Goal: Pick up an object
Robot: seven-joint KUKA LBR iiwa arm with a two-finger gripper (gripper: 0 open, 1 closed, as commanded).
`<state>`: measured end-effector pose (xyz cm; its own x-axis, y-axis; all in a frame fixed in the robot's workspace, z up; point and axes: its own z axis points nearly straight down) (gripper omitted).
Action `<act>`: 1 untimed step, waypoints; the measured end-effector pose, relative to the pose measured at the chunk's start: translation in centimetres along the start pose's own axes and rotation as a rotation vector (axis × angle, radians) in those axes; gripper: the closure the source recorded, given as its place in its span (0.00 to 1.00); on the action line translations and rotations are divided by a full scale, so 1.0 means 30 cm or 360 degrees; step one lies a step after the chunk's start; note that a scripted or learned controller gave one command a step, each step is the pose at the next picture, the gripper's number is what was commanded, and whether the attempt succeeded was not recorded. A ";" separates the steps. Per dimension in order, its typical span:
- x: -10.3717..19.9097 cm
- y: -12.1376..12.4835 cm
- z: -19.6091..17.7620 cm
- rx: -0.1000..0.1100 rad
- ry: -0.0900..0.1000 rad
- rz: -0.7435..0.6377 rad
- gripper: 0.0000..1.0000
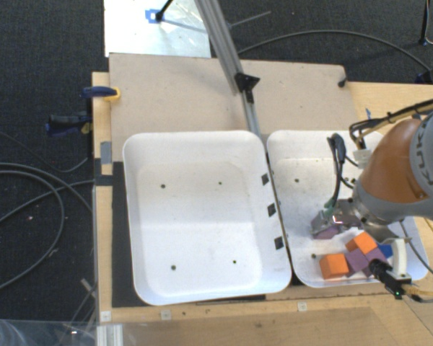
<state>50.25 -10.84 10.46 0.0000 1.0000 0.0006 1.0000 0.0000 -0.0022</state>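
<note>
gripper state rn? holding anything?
Gripper: cannot be told. It is down in the right bin, at a purple object beside the orange blocks.

The robot arm [408, 175] is fat and round — mostly grey, with a big orange band [393, 161] near its end. Part of a dark letter shows on the grey shell at the edge. Thin black cables [390, 117] loop over the top of it, and one more black cable [338, 168] hangs down its side. Low down sits the small grey metal hand [332, 222] — blurry, with a bit of shine
</note>
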 end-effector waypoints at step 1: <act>0.172 0.013 -0.299 -0.0019 0.0001 -0.0018 1.00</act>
<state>50.67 -5.68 19.42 -0.0113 0.9999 0.0013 0.9999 0.0113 0.0100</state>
